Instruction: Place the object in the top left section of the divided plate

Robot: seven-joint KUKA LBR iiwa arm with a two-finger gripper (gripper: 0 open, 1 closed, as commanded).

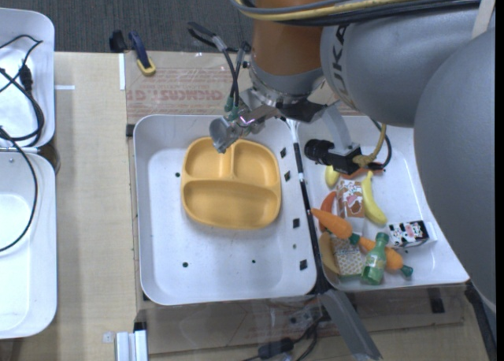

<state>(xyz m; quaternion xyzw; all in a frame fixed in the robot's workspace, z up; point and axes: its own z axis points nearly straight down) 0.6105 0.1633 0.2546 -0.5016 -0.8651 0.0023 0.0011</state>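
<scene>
A: Divided plate (231, 186) sits in the left bin (157, 217), and the gripper (224, 132) hovers at its top-left section. Can't tell whether anything is pinched; it's a grey blur there.

B: The toy food in the right bin (429, 261) looks light, hard and slick. I'd grab across the middle.

The gripper (223, 135) hangs over the back edge of the yellow divided plate (231, 186) in the left bin (157, 217), while toy foods (358, 225) crowd the right bin (429, 217).
</scene>
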